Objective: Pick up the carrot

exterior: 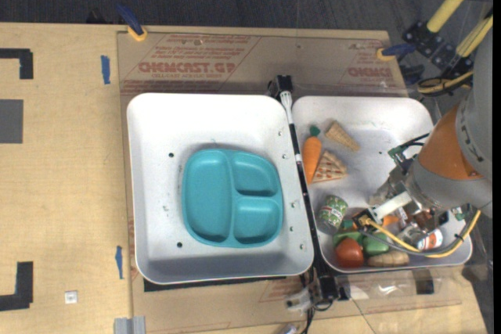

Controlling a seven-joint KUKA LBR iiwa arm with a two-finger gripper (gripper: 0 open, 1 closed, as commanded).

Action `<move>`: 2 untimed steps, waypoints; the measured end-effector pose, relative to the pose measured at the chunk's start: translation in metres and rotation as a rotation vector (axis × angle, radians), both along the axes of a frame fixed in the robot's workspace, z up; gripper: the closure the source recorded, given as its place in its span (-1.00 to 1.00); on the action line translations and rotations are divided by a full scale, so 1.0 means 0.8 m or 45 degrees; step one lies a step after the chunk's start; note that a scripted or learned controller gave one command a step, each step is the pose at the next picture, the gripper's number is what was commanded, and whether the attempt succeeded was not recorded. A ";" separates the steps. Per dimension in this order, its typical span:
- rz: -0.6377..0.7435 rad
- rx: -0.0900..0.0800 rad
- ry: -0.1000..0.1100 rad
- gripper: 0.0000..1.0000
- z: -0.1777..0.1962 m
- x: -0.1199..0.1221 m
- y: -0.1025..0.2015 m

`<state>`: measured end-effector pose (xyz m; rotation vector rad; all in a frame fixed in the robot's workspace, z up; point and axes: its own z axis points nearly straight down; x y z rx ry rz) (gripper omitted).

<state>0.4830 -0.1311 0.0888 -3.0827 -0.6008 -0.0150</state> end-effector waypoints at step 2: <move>-0.005 0.002 0.018 -1.00 0.132 0.041 0.141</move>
